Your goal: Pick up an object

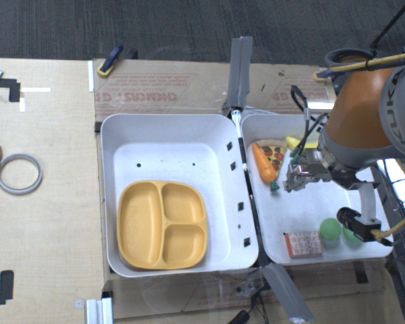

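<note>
Arm hanging over the right bin, nothing grabbed as far as I can see.

The gripper (295, 179) sits low in the right bin (283, 238), just beside the carrot (264, 164) and the pizza slice (273, 152), with a yellow piece (298, 142) behind it. Honestly can't tell how its pincer stands, too small and dark from up here. A green ball (331, 229) and a small red box (304, 244) lie nearer the front edge, well apart from the gripper. The left bin (162, 140) has a yellow divided plate (163, 224). A tape roll (18, 173) sits off on the bench.
</note>
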Available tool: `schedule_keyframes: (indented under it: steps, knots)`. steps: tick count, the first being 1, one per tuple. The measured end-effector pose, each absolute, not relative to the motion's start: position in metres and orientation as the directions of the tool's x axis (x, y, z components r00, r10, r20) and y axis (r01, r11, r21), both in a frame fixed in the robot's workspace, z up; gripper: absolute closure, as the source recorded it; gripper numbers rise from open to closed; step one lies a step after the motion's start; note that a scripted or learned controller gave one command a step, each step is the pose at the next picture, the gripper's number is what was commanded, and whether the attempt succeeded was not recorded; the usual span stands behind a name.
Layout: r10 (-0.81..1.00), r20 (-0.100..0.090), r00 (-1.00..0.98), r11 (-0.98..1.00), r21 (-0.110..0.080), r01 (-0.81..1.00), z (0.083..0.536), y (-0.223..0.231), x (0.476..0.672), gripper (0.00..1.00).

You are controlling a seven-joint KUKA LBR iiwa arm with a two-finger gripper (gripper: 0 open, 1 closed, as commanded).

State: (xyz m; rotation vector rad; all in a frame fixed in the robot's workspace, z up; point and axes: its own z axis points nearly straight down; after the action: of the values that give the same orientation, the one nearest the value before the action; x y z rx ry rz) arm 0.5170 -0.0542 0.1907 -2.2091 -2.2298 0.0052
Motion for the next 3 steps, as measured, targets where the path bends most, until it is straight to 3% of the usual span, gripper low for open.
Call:
schedule_keyframes:
  steps: [1, 2, 3]
  knots:
    - [0.961, -0.003, 0.275, -0.275, -0.002, 0.961, 0.191, -0.076, 0.558, 1.00]
    - [0.948, -0.003, 0.318, -0.318, -0.002, 0.948, 0.419, -0.114, 0.557, 1.00]
    - [0.985, -0.003, 0.173, -0.173, -0.005, 0.985, 0.353, -0.031, 0.554, 1.00]
